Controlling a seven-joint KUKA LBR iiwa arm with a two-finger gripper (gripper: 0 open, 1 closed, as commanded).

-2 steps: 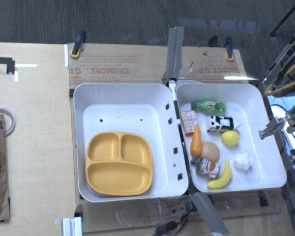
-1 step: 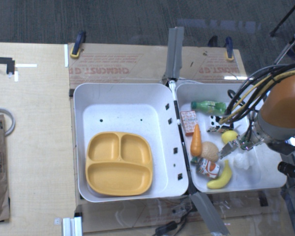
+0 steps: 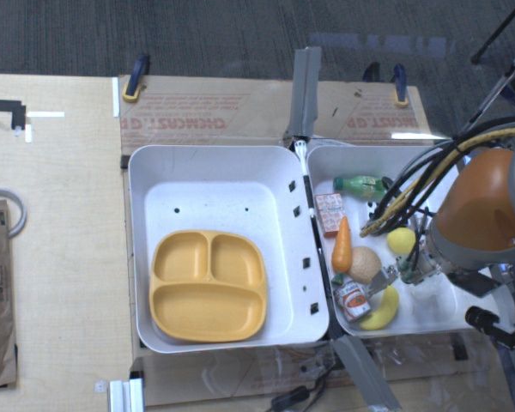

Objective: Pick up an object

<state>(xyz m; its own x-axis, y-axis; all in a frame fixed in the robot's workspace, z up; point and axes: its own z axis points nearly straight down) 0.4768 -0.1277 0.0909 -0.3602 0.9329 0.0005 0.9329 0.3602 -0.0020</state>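
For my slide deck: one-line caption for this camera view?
KUKA arm reaching into the right bin over toy food, beside a yellow divided plate in the left bin.

A robotics lab; white bins (image 3: 146, 230) sit on a table (image 3: 60, 230) with clamped cardboard (image 3: 215, 114); a cabled arm (image 3: 481, 209) reaches in over grey carpet (image 3: 197, 15).

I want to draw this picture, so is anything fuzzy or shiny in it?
In the camera view, the yellow divided plate and the carrot look sharp under even light with only soft shadows; the left bin has pale shine on its rim; the arm looks slightly soft at its edges; faint see-through reflections streak the bottom edge.
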